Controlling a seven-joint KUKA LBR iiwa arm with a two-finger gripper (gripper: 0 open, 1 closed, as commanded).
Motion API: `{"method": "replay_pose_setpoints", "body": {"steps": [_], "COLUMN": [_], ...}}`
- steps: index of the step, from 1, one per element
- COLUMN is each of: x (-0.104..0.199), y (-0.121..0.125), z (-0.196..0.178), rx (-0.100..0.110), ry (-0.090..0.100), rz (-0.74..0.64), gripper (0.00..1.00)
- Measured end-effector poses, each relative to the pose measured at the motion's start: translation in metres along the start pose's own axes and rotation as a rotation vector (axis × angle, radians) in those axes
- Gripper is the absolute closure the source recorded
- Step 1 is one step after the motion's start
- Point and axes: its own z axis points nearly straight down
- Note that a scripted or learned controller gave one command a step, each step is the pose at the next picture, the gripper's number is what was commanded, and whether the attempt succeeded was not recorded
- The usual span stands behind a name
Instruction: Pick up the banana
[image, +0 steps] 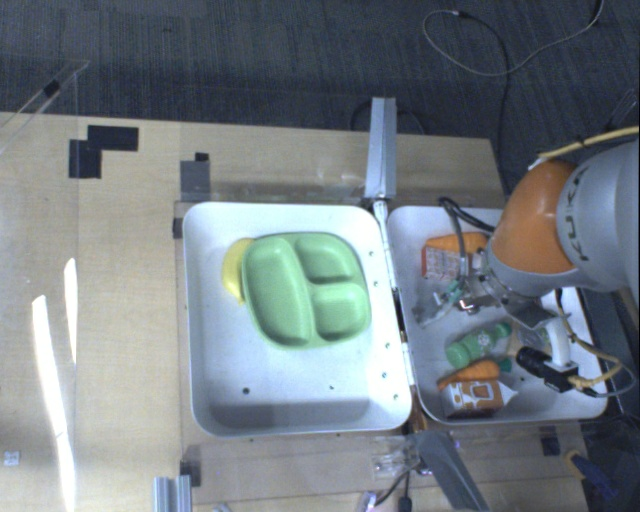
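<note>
While hovering in right bin (405, 300) over bottle (478, 342) and packets; pincer (455, 297) state unclear. Left bin (290, 405): banana (233, 270) beneath green tray (305, 288).

One fixed camera looks down at a slant on the bench (120, 300), taking in both white bins (210, 400).

Robotics lab: wooden bench (120, 330), white bins (200, 400), loose cable (500, 60) on carpet.
</note>
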Motion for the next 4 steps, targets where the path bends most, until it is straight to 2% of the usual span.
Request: {"method": "replay_pose_setpoints", "body": {"steps": [4], "x": [0.0], "y": [0.0], "z": [0.0], "rx": [0.0], "ry": [0.0], "rz": [0.0], "gripper": [0.0]}}
